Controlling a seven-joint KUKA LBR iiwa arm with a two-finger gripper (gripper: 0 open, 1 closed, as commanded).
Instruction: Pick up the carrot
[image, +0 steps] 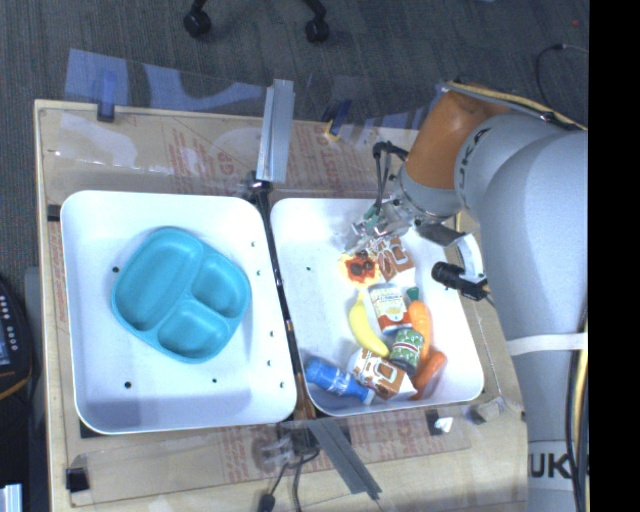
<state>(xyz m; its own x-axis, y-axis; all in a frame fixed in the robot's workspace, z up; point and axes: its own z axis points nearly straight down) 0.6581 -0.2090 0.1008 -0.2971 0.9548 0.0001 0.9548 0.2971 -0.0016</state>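
The carrot is a short orange piece lying in the right bin, near its right wall, between two cans. A second, redder orange piece lies just below it toward the front right corner. My gripper hangs low over the back of the right bin, above a small orange and red item and a brown carton. It stands about a hand's width behind the carrot and slightly left of it. Nothing shows as held.
A yellow banana, a green-labelled can, another can, a carton and a blue bottle crowd the right bin's front half. The left bin holds a blue sectioned plate. The grey arm covers the right side.
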